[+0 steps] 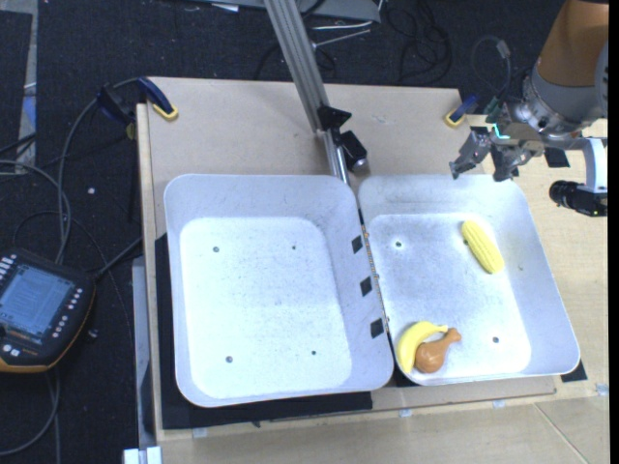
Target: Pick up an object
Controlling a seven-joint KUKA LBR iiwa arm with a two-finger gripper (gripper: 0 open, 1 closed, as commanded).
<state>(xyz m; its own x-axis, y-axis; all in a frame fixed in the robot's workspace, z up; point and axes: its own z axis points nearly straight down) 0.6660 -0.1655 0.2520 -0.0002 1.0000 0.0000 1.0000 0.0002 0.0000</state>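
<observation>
— Approach matters most here, I'd say: which thing should the jaws (pixel 486 158) go for?

— The yellow ridged corn cob (pixel 482 246). It lies alone in the upper part of the right white plastic bin (pixel 546 288), closest to the jaws, which hang above that bin's far rim, spread apart with nothing between them.

— How should they come down?

— My judgement: centre over the cob's middle, turn the wrist so the fingers close across its short width, then drop straight down. It lies tilted, so matching that angle counts.

— And its look?

— Short, tapered, bright yellow, probably a plastic toy; rounded, so it may roll if nudged off-centre.

— The others?

— A yellow curved banana (pixel 418 336) and an orange-brown toy drumstick (pixel 434 351) sit touching at the near-left corner, which makes them harder to separate.
</observation>
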